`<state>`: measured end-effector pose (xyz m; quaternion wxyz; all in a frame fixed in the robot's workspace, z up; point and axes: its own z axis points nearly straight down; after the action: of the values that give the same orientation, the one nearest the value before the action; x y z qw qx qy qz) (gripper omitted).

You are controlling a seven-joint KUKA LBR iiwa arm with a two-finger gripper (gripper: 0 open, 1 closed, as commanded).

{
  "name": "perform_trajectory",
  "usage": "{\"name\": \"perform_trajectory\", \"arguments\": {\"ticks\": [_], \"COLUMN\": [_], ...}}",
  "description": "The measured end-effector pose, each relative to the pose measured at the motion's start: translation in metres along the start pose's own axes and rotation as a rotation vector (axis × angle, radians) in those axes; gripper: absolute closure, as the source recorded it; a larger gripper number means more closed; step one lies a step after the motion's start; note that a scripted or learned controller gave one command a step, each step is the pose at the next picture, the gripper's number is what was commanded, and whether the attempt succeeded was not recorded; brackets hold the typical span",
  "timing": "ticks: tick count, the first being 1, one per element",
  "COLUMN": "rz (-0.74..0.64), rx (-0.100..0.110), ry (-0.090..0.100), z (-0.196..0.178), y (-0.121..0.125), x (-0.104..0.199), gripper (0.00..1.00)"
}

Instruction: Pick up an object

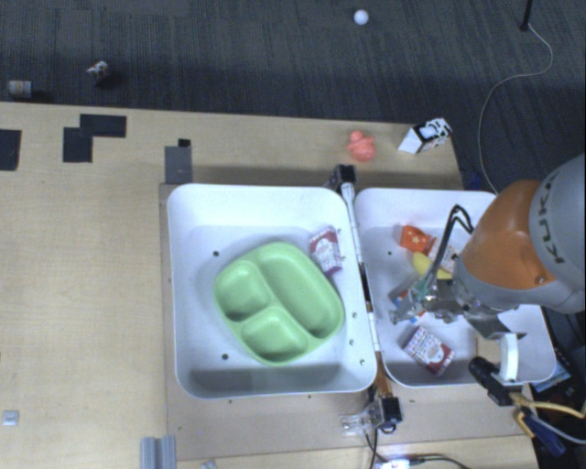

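The gripper (417,300) is lowered into the middle of the right bin (536,343); whether its claw is released or clenched cannot be told. A straight descent onto one object is advised, with closure well off the bin wall. One red-and-white packet (427,349) lies near that bin's front edge and one orange piece (414,239) near its back. In the left bin (188,302), one green tray (277,299) and one packet (325,250) are counted

Pink lump (362,146) on table (82,275) behind the bins, white/black tag (426,135) just right of it. Black tape pieces (92,136) at table's far left (flat, angular). White ball (361,16) on dark floor beyond; cable (513,82) loops at top right.
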<state>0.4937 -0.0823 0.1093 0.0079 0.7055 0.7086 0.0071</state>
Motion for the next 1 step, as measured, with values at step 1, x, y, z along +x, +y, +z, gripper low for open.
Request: {"name": "perform_trajectory", "arguments": {"ticks": [1], "rz": [-0.002], "rx": [-0.004], "ry": [0.001], "z": [-0.0105], "y": [0.002], "x": [0.001], "gripper": [1.0]}}
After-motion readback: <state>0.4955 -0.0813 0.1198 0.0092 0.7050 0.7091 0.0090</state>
